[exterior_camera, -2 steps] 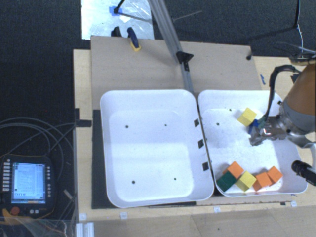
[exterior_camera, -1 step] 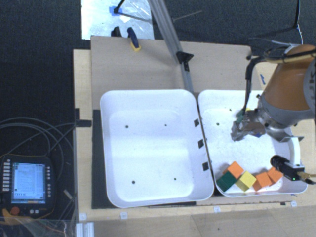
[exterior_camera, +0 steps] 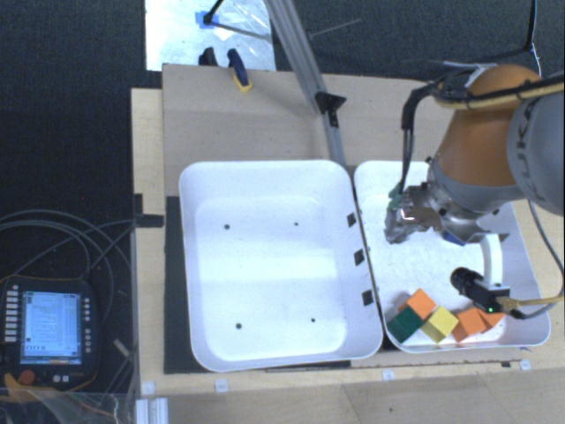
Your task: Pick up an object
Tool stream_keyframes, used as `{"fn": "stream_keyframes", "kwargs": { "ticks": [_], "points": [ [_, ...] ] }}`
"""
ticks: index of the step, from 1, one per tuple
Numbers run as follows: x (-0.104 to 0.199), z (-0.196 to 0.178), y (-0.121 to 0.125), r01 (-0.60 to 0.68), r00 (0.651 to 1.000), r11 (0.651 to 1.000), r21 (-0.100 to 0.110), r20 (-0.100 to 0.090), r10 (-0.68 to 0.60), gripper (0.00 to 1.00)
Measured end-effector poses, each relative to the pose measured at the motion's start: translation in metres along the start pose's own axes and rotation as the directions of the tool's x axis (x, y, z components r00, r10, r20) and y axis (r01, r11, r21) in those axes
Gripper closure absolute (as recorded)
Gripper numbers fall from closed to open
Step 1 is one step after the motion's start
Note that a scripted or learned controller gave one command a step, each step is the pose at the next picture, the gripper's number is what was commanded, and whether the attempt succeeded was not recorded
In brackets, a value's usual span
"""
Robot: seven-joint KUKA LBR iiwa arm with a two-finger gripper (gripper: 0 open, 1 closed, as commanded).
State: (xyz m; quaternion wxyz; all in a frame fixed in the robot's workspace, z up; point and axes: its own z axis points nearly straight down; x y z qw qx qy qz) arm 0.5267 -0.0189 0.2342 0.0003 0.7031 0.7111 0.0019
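light: bright, even overhead | glare — left bin [exterior_camera: 265, 263] floor washed out | shadows: soft | focus — slightly grainy

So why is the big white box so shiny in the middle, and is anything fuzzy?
In the camera view, overhead light glares off the floor of the left shallow white plastic bin, washing out a pale band; the silvery sheet at the top also flares bright. The small coloured blocks look soft-edged, and the metal claw is blurry.

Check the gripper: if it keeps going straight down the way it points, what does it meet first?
Probably the bare floor of the right bin. The gripper points down over its upper half, apart from the blocks: orange, green and yellow sit nearer the front edge. Its height is unclear from this view.
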Motion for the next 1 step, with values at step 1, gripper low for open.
{"fn": "stream_keyframes", "kwargs": {
  "ticks": [1],
  "points": [
    [0.0649,-0.0028,0.0006,0.001,1.000,1.000,0.002,-0.001,-0.001,1.00]
  ]
}}
